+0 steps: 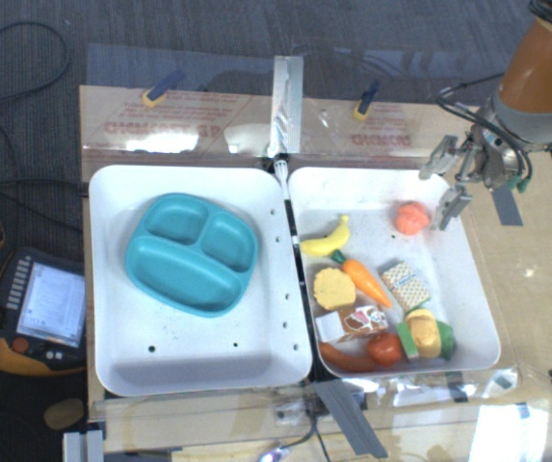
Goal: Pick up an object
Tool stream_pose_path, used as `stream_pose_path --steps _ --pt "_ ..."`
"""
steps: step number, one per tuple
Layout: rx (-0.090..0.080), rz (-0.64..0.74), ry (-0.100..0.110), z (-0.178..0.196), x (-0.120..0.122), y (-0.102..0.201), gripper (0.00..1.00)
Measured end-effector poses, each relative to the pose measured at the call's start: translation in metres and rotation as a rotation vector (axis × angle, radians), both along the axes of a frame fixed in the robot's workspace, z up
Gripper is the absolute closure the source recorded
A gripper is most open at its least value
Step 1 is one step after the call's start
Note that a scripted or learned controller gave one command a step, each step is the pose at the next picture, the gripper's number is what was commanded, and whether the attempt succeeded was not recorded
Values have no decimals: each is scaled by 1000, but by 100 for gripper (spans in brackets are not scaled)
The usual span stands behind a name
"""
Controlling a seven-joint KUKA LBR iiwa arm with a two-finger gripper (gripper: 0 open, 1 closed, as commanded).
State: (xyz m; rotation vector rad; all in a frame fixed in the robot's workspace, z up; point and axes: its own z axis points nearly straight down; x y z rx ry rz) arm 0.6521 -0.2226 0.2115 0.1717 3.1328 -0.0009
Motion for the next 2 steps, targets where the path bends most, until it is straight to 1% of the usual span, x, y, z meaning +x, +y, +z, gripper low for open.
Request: stream_pose_path --steps 1,2 --pt "-3 87 -1 51 15 0 0" --pt "-5 44 -14 -106 -41 -1 0"
